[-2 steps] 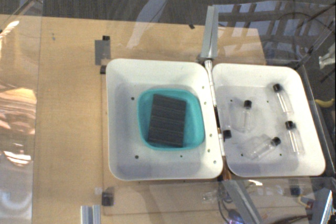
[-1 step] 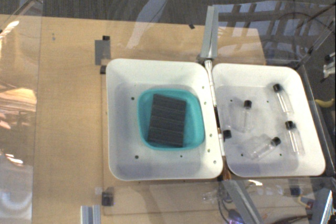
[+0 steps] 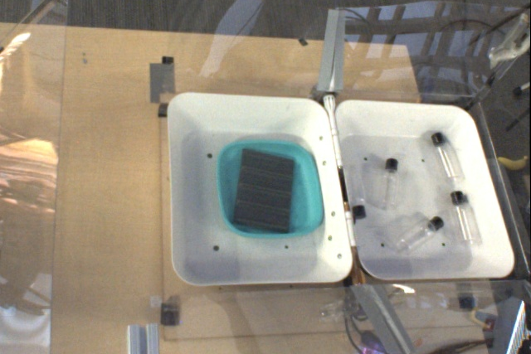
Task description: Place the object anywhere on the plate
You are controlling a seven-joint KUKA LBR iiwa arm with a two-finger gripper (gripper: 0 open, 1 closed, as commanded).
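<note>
Teal plate [image 3: 311, 199] sits in the left white bin [image 3: 191, 178] with a dark ribbed block [image 3: 265, 191] lying flat on its middle. Over in the right bin [image 3: 489, 178], four clear vials with black caps [image 3: 446, 155] lie scattered, well apart from each other; how the gripper's jaws stand I cannot tell from where I'm looking

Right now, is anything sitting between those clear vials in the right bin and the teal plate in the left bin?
Only the two bin walls where they meet. The vials lie loose in the right bin. The teal plate is mostly covered by a dark ribbed block, leaving just its rim free.
</note>
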